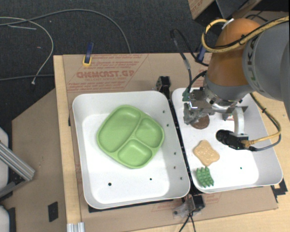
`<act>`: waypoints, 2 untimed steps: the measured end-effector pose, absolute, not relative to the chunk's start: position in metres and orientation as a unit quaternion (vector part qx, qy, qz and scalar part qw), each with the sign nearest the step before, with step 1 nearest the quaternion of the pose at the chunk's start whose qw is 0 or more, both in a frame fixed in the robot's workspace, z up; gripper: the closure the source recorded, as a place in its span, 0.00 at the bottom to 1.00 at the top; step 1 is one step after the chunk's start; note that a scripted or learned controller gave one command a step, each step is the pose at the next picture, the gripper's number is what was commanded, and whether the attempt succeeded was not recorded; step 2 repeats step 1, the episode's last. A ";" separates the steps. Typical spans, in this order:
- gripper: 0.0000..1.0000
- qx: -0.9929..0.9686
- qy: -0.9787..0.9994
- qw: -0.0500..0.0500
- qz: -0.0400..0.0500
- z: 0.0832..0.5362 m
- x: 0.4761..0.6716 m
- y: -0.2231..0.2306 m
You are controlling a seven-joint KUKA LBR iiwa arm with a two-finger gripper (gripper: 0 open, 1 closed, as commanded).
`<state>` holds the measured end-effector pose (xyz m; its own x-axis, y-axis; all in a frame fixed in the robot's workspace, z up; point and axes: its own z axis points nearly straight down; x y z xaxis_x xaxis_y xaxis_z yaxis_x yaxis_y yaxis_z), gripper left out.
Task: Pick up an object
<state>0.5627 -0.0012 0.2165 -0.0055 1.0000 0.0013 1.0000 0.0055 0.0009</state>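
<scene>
My gripper [196, 117] hangs over the far left part of the right bin [261, 173], pointing down under the grey and orange arm. A brown round object [201, 122] lies right under it, partly hidden by the gripper; whether they touch I cannot tell. A tan piece shaped like a bread slice [206, 153] lies nearer the front of the same bin. A small green ridged object [204, 176] rests by the bin's front left corner.
The left bin [90, 181] holds a light green divided plate [130, 136]. A black part on a cable [230, 138] hangs from the arm over the right bin's middle. The bins stand on a cardboard sheet [105, 71].
</scene>
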 end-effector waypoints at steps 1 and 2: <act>1.00 -0.705 -0.710 0.000 -0.001 0.211 0.582 0.057; 1.00 -0.705 -0.710 0.000 -0.001 0.211 0.582 0.057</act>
